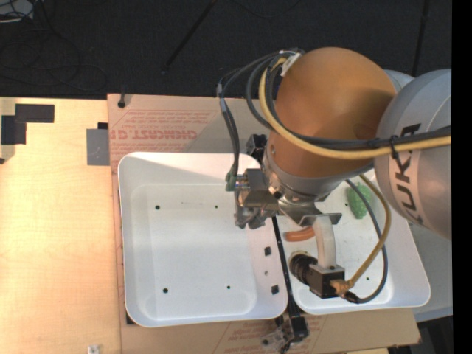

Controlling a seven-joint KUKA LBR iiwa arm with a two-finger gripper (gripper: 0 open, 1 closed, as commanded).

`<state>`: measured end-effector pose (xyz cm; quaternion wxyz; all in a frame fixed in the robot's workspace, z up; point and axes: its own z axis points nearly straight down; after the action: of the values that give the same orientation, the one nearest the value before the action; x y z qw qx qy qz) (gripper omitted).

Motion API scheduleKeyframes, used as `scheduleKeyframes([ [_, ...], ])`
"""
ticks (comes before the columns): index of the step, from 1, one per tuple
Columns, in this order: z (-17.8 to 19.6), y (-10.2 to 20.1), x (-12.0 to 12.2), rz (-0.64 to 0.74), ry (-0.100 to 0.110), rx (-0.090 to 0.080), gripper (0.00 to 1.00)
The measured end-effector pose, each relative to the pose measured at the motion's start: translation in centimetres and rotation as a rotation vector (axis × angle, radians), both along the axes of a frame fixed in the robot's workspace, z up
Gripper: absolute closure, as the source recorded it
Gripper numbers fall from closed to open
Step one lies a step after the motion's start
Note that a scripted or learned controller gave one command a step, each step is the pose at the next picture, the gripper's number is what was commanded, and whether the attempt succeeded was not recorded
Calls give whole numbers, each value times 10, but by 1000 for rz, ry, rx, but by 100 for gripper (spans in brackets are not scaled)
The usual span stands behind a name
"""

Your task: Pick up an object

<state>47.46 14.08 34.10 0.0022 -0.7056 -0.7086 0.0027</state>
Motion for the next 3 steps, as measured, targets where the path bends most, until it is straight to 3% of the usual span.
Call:
scheduleKeyframes([
  [1, -11, -72, 1, -11, -1, -3, 100],
  [2, 104, -31, 2, 0, -17, 4, 100],
  [3, 108, -31, 1, 3, -1, -2, 100],
])
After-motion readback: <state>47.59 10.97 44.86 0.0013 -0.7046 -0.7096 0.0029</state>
